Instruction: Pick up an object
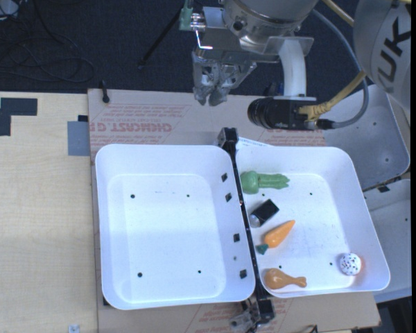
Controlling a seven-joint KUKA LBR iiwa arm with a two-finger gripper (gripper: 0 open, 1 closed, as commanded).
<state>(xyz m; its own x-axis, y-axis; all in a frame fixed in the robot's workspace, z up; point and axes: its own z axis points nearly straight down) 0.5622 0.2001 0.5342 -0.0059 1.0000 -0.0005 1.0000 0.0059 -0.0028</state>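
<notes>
My gripper (209, 97) hangs high above the far edge of the bench, over the cardboard behind the two bins, with nothing visible between its fingers. In the right bin (347, 165) lie a green toy (263, 182), a small black block (265, 211), an orange carrot (279, 234), a tan gourd-shaped toy (284, 279) and a white spotted ball (349, 263). All of them sit well below and to the right of the gripper.
The left bin (118, 186) stands beside the right one, joined by a black divider (237, 207). Cardboard (145, 120) lies under both bins. A black cylinder (277, 113) on the arm hangs over the right bin's far edge.
</notes>
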